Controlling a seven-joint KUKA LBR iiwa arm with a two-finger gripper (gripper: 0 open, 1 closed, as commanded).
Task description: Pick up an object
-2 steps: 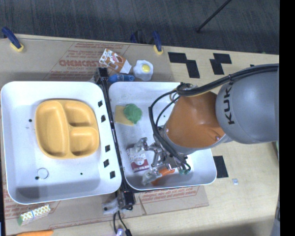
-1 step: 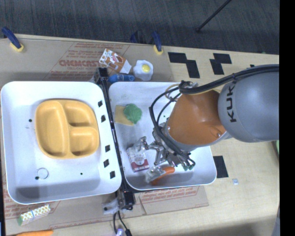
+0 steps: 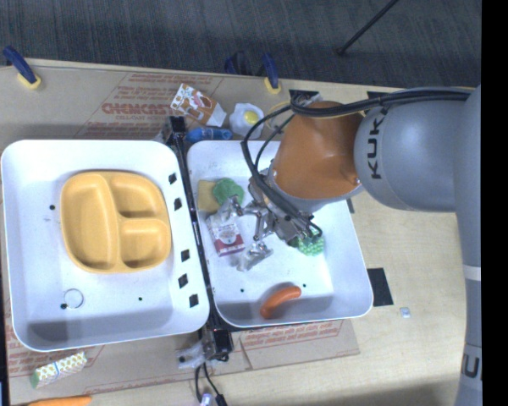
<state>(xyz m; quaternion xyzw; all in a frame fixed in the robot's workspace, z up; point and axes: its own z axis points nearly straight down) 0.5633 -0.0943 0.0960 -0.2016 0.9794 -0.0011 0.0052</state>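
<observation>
Objects lie loose in the right bin (image 3: 349, 260), under and around the end effector (image 3: 261, 245), which hangs low over the bin's middle. Whether it is clenched or released, cannot tell; nothing is visibly caught in it. Red-and-clear packet (image 3: 227, 233) just left of it, touching or nearly so. Green leafy piece (image 3: 229, 189) up and left of it, beside a yellow sponge (image 3: 207, 194). Green bumpy ball (image 3: 310, 244) just right of it, partly under the wrist. Orange sausage (image 3: 280, 299) below it, near the bin's front wall. Left bin (image 3: 25, 252) holds a yellow divided tray (image 3: 114, 220), well to the left. Orange band (image 3: 317, 159) sits above the bin's upper right.
</observation>
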